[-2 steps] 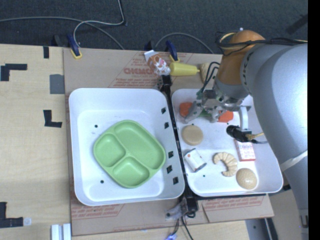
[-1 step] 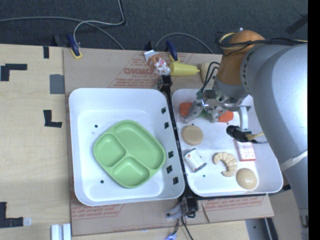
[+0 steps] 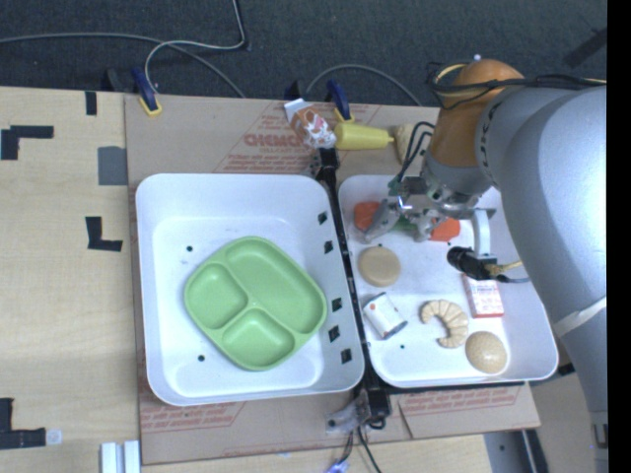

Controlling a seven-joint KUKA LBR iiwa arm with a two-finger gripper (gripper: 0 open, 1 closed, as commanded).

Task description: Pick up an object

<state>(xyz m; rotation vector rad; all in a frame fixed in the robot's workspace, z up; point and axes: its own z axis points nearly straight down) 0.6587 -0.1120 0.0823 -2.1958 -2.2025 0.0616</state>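
Arm over right bin (image 3: 532,363), far end.
Gripper (image 3: 406,215) sat low beside orange item (image 3: 369,213); jaw state could not be told. 1 green tray (image 3: 256,302) lay in left bin (image 3: 168,264).

My gripper (image 3: 402,217) partly covers orange-red item (image 3: 367,213); its shape can't be made out. My wrist hides far corner of right bin (image 3: 513,368). Second orange bit (image 3: 447,230) mostly under gripper body. Small red-white packet (image 3: 484,299): print too small to read. Wrapper (image 3: 308,121) beyond bins blurred, label unreadable. My arm (image 3: 562,185) cut off by right edge. Worktop (image 3: 59,264) cut off at left & bottom edges.
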